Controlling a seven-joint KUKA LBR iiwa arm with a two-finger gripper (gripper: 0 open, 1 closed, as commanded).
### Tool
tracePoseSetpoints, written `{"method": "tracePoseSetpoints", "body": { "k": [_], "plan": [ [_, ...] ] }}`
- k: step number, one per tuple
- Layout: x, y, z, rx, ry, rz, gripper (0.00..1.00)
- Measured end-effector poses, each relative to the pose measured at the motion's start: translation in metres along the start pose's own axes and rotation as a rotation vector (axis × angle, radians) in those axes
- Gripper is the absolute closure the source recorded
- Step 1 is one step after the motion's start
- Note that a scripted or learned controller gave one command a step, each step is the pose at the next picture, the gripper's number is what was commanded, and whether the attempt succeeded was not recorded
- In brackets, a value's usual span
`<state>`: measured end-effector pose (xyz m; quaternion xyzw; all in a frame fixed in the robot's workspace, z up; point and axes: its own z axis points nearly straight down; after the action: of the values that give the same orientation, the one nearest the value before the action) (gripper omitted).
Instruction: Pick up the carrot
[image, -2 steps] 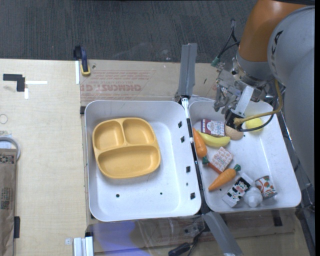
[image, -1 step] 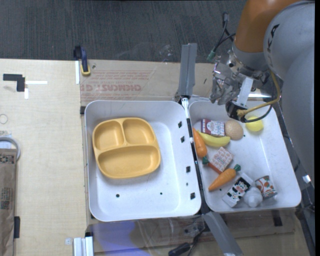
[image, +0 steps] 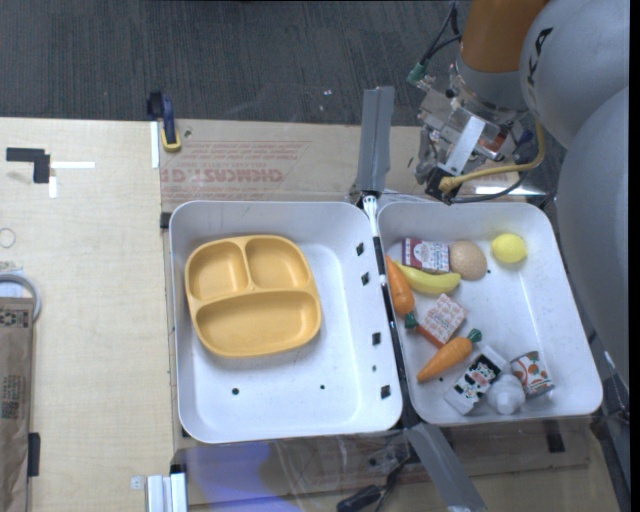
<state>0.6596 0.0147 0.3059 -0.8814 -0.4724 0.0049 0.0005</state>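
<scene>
A pale wooden bench (image: 90, 330) is seen from above, and two shallow white bins are set side by side on it, touching along their inner edges: the left bin (image: 270, 410) and the right bin (image: 560, 310). A sheet of brown cardboard (image: 260, 165) printed with red lettering is laid flat on the bench behind the left bin. A black L-shaped mark (image: 30, 160) and a strip of white tape (image: 72, 166) are found near the bench's far left corner.

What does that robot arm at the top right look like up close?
The arm has smooth, rounded grey casings with an orange band above the wrist. Below the band sits a metallic gripper, blocky and silver-white, with black and yellow cables looping around it.
</scene>
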Motion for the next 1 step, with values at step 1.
{"method": "tracePoseSetpoints", "body": {
  "k": [1],
  "plan": [
    [-0.0241,0.0158,0.0184,0.002,0.0,-0.056,1.0]
  ]
}}
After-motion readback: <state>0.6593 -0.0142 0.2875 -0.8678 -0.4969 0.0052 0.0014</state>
